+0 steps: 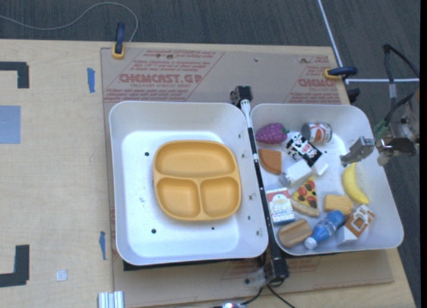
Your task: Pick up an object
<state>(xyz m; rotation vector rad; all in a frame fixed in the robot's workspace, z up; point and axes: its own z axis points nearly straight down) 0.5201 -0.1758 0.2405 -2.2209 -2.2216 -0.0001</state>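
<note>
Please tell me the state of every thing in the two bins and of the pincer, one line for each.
orange tray: flat in the left bin, nothing in its compartments
banana: lying by the right bin's right wall
purple grapes: lying at the bin's top left
can: on its side
blue bottle: on its side
pizza slice: lying flat
pincer: over the right bin's right edge, holding nothing

Illumination is even, diffuse and bright, apparently from overhead. The two shallow white plastic bins (127,167) render near-saturated, with mild glare on their floors. Shadows are soft and short; the divided orange plastic tray (197,180) casts a faint one at its lower edge. Focus is moderately soft throughout; small toy items show limited detail. Edge distortion is slight.
</note>
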